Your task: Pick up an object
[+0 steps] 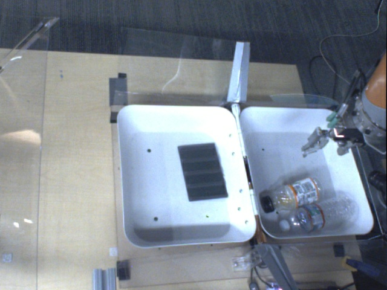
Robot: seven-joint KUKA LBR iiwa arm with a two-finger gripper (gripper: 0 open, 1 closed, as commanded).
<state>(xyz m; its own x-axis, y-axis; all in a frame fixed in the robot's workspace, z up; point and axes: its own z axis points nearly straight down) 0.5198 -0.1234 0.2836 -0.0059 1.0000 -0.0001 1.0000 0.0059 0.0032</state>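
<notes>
Hovering over the right bin's (266, 119) far right part, the gripper (326, 142) is seen spread wide and empty, well apart from two clear bottles (296, 203) lying touching near its front; a slip off round plastic is judged likely.

A small part of the arm (376, 95) is being shown at the right edge, its shell being seen as grey with an orange patch above the wrist. The wrist section is being seen as a pale grey block with darker fittings, a small green mark and a reddish spot. Thin dark cables are being seen beside it. The gripper (326, 142) is being shown as slim, light grey metal fingers.
</notes>
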